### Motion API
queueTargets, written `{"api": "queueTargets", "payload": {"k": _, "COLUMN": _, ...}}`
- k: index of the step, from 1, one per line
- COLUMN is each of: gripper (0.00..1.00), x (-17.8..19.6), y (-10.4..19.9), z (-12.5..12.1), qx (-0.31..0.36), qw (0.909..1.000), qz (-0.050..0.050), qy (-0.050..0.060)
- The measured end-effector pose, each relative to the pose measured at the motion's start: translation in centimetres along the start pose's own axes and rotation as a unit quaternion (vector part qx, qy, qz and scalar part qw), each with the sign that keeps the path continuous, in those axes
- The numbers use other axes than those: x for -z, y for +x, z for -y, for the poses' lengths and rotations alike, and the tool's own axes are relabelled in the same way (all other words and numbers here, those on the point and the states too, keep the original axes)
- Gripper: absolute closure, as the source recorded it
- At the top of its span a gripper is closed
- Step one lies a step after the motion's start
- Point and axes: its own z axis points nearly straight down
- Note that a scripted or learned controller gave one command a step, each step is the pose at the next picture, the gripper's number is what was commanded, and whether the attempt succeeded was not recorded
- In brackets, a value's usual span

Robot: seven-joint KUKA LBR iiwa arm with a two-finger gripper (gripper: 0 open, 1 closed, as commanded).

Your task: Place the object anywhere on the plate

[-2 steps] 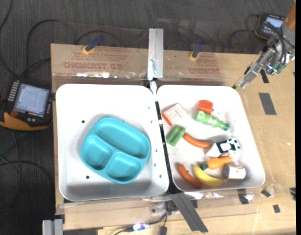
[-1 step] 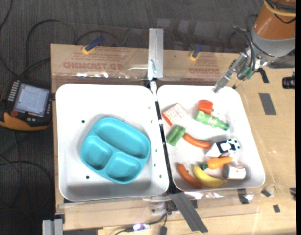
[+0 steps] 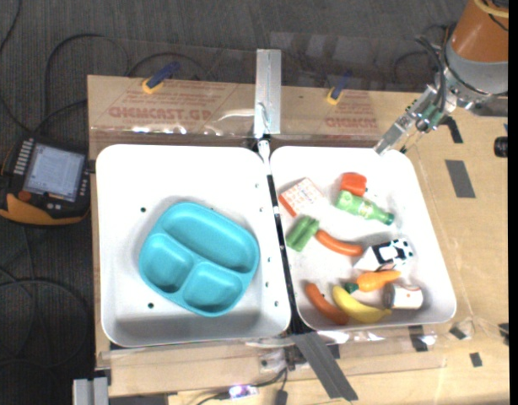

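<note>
A teal plate (image 3: 200, 256) with three compartments lies in the left bin (image 3: 124, 175). The right bin (image 3: 419, 184) holds several toy foods: a pink-and-white box (image 3: 300, 196), a green bottle with an orange cap (image 3: 360, 204), a green-topped carrot (image 3: 322, 236), a black-and-white cow figure (image 3: 392, 252), a banana (image 3: 358, 304), a red sausage (image 3: 321, 302) and a small white can (image 3: 407, 295). My gripper (image 3: 391, 140) hangs over the right bin's far right corner, above and apart from the toys, with nothing seen in it.
A metal divider post (image 3: 268, 91) rises between the bins at the back. Yellow clamps (image 3: 160, 76) hold a cardboard sheet behind them. A teach pendant (image 3: 45, 180) lies on the floor to the left.
</note>
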Motion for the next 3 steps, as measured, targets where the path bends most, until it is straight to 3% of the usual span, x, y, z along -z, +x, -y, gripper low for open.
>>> {"api": "queueTargets", "payload": {"k": 1, "gripper": 1.00, "x": -3.1, "y": 6.1, "z": -5.7, "qx": 0.026, "qw": 0.9996, "qz": 0.001, "qy": 0.002}}
{"api": "queueTargets", "payload": {"k": 2, "gripper": 1.00, "x": -9.2, "y": 11.4, "z": -5.3, "qx": 0.100, "qw": 0.9950, "qz": 0.001, "qy": 0.003}}
{"api": "queueTargets", "payload": {"k": 3, "gripper": 1.00, "x": -13.2, "y": 17.7, "z": -7.6, "qx": 0.149, "qw": 0.9888, "qz": 0.000, "qy": 0.003}}
